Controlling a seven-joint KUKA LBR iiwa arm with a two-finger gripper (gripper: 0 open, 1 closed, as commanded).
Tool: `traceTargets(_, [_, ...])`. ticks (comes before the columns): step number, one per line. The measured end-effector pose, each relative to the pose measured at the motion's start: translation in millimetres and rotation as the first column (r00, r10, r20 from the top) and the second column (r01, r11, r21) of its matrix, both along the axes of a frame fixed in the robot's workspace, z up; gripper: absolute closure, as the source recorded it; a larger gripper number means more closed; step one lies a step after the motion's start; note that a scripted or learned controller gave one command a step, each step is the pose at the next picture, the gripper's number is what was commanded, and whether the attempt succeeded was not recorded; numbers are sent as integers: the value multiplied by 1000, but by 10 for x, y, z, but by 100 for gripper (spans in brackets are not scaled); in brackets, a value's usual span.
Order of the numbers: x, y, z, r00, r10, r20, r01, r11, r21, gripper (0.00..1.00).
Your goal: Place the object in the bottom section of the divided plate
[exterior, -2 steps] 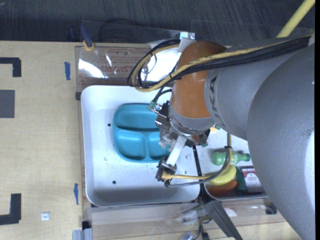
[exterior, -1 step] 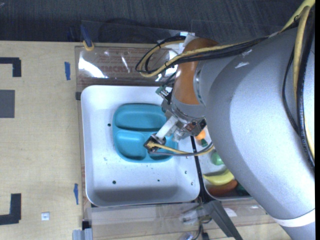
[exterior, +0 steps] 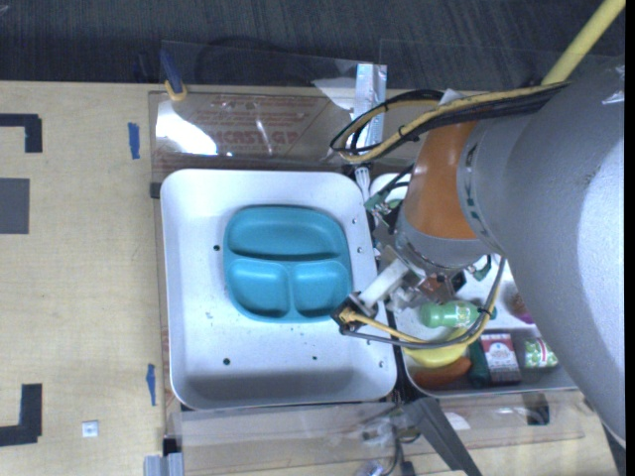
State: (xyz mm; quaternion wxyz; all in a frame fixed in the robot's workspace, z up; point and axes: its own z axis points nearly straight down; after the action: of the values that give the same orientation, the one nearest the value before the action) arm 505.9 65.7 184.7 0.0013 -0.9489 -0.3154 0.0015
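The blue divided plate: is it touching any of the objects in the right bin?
Apart. In the camera view the blue divided plate lies in the left bin, while the green object sits across the bin walls in the right bin.

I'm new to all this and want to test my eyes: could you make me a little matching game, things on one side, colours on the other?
Things:
1. divided plate
2. bin under the plate
3. band above the arm's wrist
4. small bottle-like item near the gripper

Colours:
A. orange
B. green
C. blue
D. white

Pairs: 1-C, 2-D, 3-A, 4-B
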Motion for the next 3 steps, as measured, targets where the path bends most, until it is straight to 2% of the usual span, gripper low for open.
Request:
traceTargets(1, [509, 667, -840, 1000, 22, 4, -22, 1000, -1, 100])
traceTargets(2, [930, 1149, -922, 997, -76, -21, 76, 997, -12, 100])
traceTargets(3, [498, -173, 15, 989, 151, 3, -151, 989, -1, 100])
